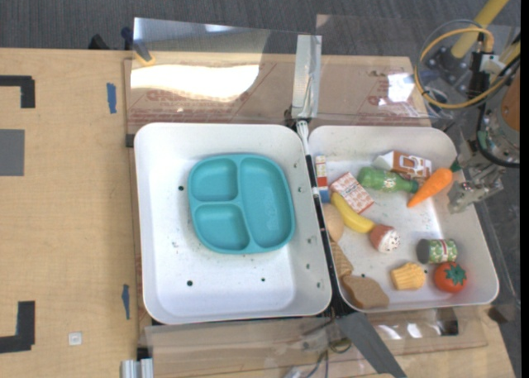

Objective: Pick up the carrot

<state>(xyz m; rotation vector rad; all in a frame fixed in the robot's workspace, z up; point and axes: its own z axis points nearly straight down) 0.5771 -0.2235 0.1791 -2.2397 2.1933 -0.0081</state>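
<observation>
The carrot (431,187) lies in the right bin (478,246), up near its far right corner, its long axis slanting: the thick end points up toward the bin's right wall, the narrow tip down-left toward a green vegetable (385,179). A small carton (410,165) sits just behind it. The gripper (471,192) hangs at the bin's right rim, just beside the carrot's thick end; whether its grip is open, I cannot tell. Bare white floor lies below the carrot, before the can (437,250) and tomato (450,277).
</observation>
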